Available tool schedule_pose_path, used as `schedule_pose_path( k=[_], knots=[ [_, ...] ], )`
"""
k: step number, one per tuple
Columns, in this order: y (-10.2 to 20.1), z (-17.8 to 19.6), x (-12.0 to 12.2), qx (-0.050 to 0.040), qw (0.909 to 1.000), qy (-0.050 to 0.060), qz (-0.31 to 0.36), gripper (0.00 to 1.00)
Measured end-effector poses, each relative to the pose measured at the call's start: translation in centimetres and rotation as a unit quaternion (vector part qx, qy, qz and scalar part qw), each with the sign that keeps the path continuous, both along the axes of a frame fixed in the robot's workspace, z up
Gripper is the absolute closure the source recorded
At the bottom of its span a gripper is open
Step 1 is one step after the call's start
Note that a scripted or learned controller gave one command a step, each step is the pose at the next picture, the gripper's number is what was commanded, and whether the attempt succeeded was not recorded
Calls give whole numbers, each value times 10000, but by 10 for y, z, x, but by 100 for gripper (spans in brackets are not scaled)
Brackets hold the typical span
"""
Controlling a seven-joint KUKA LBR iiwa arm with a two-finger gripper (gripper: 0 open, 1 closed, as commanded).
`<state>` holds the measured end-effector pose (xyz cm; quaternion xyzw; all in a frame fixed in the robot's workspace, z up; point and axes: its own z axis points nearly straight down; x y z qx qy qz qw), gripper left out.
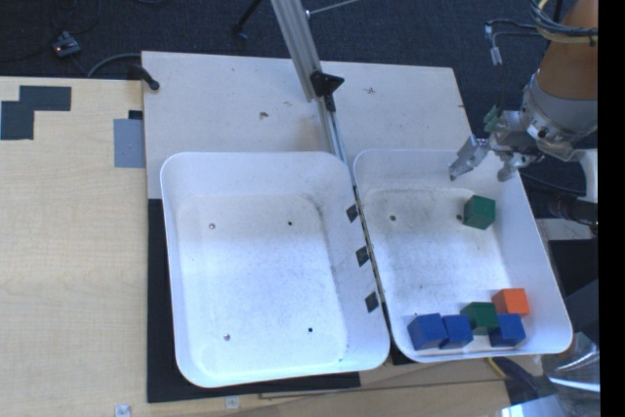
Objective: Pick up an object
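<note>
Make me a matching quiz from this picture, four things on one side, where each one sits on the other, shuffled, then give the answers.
Things:
1. orange block
2. lone green block
3. gripper
4. metal rail

Places:
A. alone in the upper part of the right bin
B. above the right bin's far rim
C. slanting across the board behind the bins
D. in the cluster at the right bin's near corner, by the blue blocks

Pairs: 1-D, 2-A, 3-B, 4-C

two white bins (195, 210), three blue blocks (427, 330), two green blocks (479, 212), one orange block (512, 301)
</note>
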<state>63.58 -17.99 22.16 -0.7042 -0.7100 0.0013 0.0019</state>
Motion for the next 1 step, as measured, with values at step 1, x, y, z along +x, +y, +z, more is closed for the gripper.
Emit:
schedule_pose_path(
  k=[1],
  knots=[
    [0,0,0,0,10000,1,1,0]
  ],
)
